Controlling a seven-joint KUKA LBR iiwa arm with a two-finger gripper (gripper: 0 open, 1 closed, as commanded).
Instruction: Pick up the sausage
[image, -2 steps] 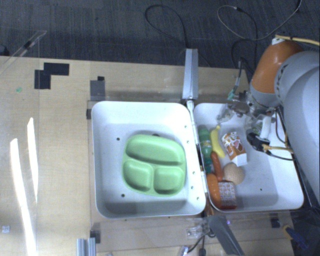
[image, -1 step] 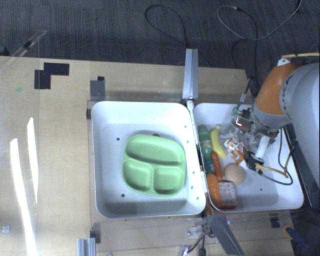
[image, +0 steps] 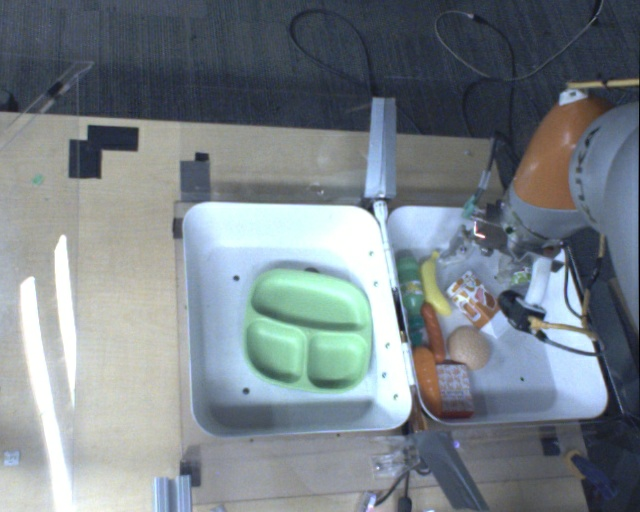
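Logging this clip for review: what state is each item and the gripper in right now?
sausage: lying in the right bin, not held
green tray: flat in the left bin, upright
banana: lying beside the sausage
gripper: low over the right bin

The pale wooden bench (image: 100, 330) bears two white bins: the left bin (image: 215, 400) and the right bin (image: 575, 395), touching side by side.

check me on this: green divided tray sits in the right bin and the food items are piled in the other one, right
Not quite. The camera view shows the green divided tray in the left bin; the food items, the sausage among them, lie in the right bin.
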